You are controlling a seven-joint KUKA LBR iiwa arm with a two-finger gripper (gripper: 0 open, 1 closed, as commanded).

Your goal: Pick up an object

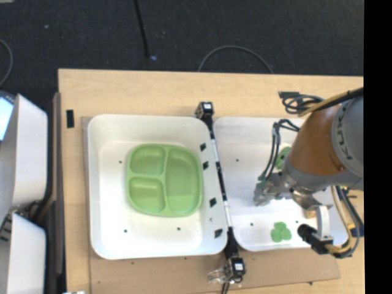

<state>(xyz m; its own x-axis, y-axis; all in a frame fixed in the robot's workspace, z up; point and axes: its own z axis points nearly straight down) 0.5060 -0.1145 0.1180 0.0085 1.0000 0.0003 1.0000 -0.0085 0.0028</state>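
End effector (264,195) is hanging low in the right bin (245,133), and we cannot tell its state. Going left to right: green divided plate (164,179) across the divider, small green object (280,231) just beyond it, ungrasped. We are judging the pick not yet done.

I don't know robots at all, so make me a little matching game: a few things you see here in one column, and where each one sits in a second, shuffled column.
Things:
1. green divided plate
2. small green object
3. tool
4. black cable

Places:
A. near the front edge of the right bin
B. on the dark floor beyond the bench
C. in the middle of the left bin
D. above the floor of the right bin, under the orange band

Pairs: 1-C, 2-A, 3-D, 4-B
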